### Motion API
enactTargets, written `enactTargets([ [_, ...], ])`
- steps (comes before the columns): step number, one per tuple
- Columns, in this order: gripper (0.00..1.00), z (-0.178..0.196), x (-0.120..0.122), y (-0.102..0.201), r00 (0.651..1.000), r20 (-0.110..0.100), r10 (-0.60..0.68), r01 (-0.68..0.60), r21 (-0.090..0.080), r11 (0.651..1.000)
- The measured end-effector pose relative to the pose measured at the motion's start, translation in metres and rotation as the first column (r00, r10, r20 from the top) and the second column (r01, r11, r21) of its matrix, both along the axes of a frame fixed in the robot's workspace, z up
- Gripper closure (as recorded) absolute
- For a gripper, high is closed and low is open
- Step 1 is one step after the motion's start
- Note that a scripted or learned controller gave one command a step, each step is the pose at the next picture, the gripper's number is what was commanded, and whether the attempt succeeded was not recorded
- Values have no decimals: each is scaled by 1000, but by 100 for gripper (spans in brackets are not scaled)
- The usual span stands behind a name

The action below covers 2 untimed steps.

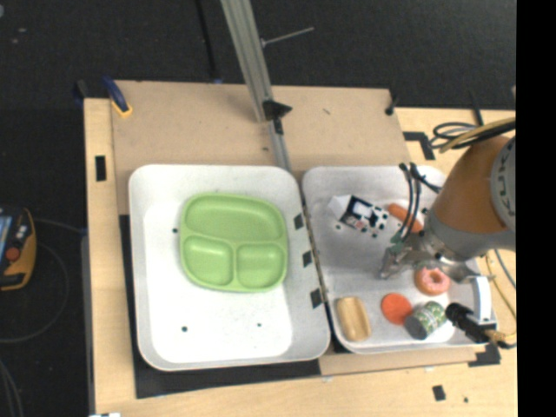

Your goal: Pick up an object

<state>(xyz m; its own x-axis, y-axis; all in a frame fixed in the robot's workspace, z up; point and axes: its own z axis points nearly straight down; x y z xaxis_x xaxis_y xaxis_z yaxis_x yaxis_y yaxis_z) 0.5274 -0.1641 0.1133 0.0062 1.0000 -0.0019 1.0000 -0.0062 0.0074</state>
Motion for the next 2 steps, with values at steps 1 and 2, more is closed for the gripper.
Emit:
enactTargets([
  [1,100,63,6,-3,1000,0,9,-9,-1,1000],
  [2,100,114,14,3,1000,0,10,-10,-1,1000],
])
